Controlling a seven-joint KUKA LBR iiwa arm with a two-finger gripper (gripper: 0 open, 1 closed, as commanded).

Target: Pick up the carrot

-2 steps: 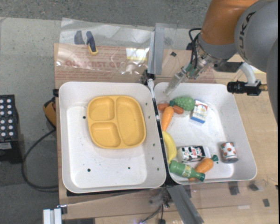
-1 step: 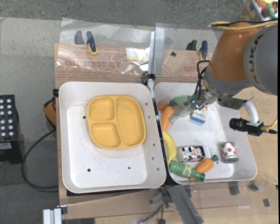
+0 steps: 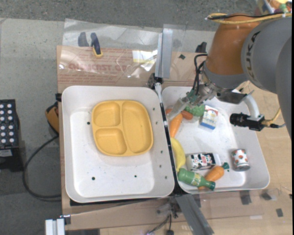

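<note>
— What's on the bench from where you stand?

— Two shallow white bins side by side. Nearest me, along the front edge of the right bin (image 3: 257, 182), lies a green bottle (image 3: 195, 178) with a small orange carrot-like piece (image 3: 215, 173) just beside it. A little black-and-white carton (image 3: 203, 160) sits right behind those, and a small can (image 3: 240, 159) stands toward the front right corner. A banana (image 3: 177, 153) runs along the bin's left wall.

— And the carrot?

— The carrot (image 3: 175, 124) lies tilted against the left wall of the right bin, toward the back, just behind the banana. A white carton (image 3: 208, 118) sits a bit to its right.

— The other bin?

— The left bin (image 3: 78, 170) carries a yellow divided plate (image 3: 122, 127), three compartments, set toward the back middle.

— Behind the bins?

— A brown board covered with clear plastic sheeting (image 3: 110, 58), grey floor beyond it. A black cable (image 3: 36, 155) loops on the floor at the left, near a black perforated box (image 3: 2, 126).

— The arm?

— The arm (image 3: 250, 43) leans in from the right, orange band uppermost, wrist pointing down over the back of the right bin. The gripper (image 3: 195, 101) hangs just right of the carrot's upper end, over something green (image 3: 196, 110). Whether it's clenched or released, I can't tell; the view is too cluttered there.
</note>
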